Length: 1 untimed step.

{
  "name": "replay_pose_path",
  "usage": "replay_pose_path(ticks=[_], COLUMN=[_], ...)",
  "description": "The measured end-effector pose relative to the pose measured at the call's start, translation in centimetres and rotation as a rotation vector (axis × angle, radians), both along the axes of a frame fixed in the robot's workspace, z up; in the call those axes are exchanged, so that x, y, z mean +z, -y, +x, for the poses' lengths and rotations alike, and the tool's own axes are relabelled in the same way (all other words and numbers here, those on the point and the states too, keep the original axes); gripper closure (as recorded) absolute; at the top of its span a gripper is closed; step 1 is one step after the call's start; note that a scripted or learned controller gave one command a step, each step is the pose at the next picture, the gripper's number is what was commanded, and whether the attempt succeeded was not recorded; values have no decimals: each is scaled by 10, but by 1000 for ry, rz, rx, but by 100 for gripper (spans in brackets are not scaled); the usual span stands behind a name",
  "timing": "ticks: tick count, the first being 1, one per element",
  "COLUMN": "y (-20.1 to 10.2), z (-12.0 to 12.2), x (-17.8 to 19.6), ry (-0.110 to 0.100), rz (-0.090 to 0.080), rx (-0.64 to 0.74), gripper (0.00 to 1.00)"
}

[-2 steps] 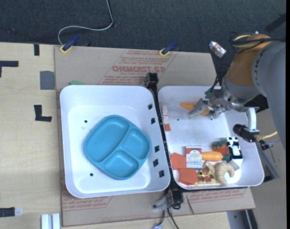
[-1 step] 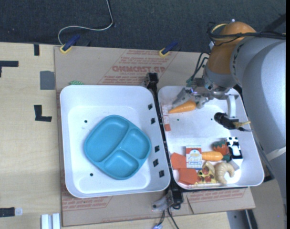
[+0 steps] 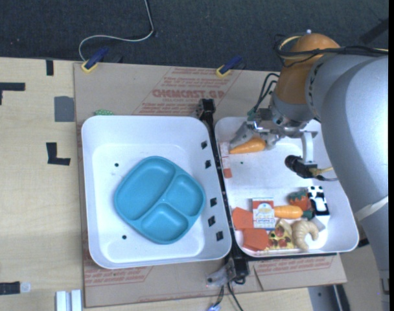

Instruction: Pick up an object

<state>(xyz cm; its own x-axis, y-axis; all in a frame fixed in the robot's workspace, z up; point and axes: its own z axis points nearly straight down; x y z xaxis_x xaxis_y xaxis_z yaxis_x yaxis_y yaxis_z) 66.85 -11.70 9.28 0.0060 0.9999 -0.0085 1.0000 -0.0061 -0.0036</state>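
The gripper [image 3: 250, 137] hangs low over the back left corner of the right bin [image 3: 262, 177], with the grey arm reaching in above the bin's right side. Directly under it lies an orange carrot [image 3: 247, 146], lengthwise along the bin's back wall, its thin end pointing towards the bin's left edge. The metal of the gripper overlaps the top of the carrot, so the two look to be touching or very nearly so. From where I stand I cannot tell whether the gripper has closed on the carrot or is only poised over it, nor whether the carrot rests on the bin floor or hangs just clear of it.

The rest of the toys sit heaped in the right bin's front half: a small printed box [image 3: 263, 212], a second carrot [image 3: 289, 211] just to its right, a pale croissant [image 3: 305, 230] at the front right, a flat red piece [image 3: 252, 238] at the front, and a black-and-white block [image 3: 317, 199] against the right wall. The middle of the bin floor is bare. To the left of the right bin, the other bin [image 3: 93, 173] holds a blue divided plate [image 3: 159, 199].

As I judge it, the approach is done and the carrot is the chosen thing. What remains is a sure grasp and a clean lift out of the right bin, and nothing here shows either as accomplished yet.
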Motion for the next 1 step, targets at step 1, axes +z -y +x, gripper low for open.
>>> replay_pose_path(ticks=[1], y=[2], z=[-2], x=[9], ry=[-10], rz=[-3], rx=[-1], gripper=[100])
